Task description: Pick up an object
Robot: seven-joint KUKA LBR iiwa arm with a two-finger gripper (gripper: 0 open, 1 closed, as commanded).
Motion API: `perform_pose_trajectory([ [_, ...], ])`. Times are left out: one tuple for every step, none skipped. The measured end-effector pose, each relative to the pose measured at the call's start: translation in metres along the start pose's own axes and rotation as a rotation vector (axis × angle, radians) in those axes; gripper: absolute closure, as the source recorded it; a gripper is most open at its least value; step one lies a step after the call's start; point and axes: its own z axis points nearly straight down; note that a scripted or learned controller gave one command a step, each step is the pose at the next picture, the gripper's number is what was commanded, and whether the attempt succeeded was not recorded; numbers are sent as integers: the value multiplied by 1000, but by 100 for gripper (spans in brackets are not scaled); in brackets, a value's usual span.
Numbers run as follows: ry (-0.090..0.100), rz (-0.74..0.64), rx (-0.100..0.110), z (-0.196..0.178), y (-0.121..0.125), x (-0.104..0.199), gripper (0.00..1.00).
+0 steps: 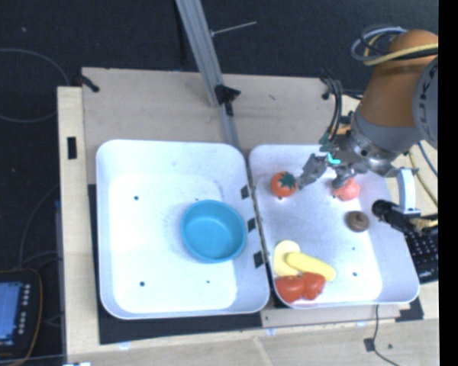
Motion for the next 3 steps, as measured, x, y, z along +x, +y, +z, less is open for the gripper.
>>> perform_pose_trajectory([
  [0, -1, -6, -3, 1, 0, 0],
  [-4, 5, -1, 43, -7, -4, 0],
  [-4, 6, -2, 87, -10, -9, 0],
])
